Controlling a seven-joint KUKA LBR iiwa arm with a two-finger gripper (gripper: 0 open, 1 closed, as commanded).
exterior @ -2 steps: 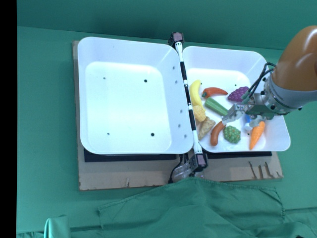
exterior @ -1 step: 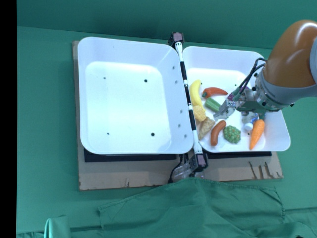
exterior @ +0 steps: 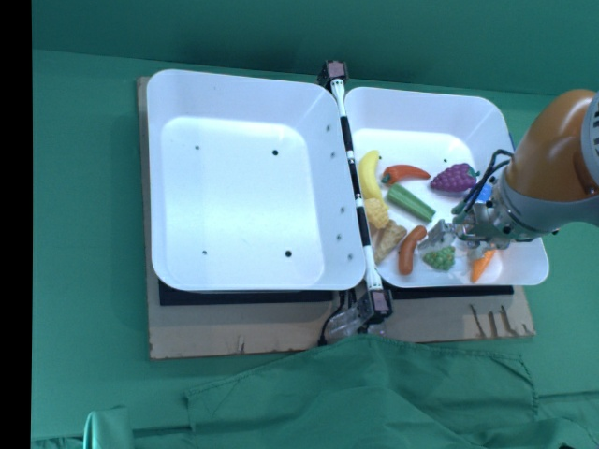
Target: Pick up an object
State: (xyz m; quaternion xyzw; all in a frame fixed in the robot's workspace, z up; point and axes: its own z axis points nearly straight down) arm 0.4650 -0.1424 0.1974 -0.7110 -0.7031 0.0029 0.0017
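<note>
The right bin (exterior: 426, 106) holds several toy foods: a yellow banana (exterior: 370, 171), a red chili (exterior: 405, 172), purple grapes (exterior: 454, 177), a green cucumber (exterior: 411, 202), a corn cob (exterior: 376, 214), a tan piece (exterior: 388, 242), a brown sausage (exterior: 409, 250), green broccoli (exterior: 439, 258) and an orange carrot (exterior: 481, 266). My gripper (exterior: 447, 237) hangs low over the bin's front right part, just above the broccoli, between the sausage and the carrot. A blue item (exterior: 484, 195) peeks out from behind the wrist.
The left bin (exterior: 187, 92) lies beside the right one, split from it by a black-and-white bar (exterior: 354, 181). Both rest on a brown board (exterior: 234, 330) on green cloth. A fold of green fabric (exterior: 374, 391) lies along the front.
</note>
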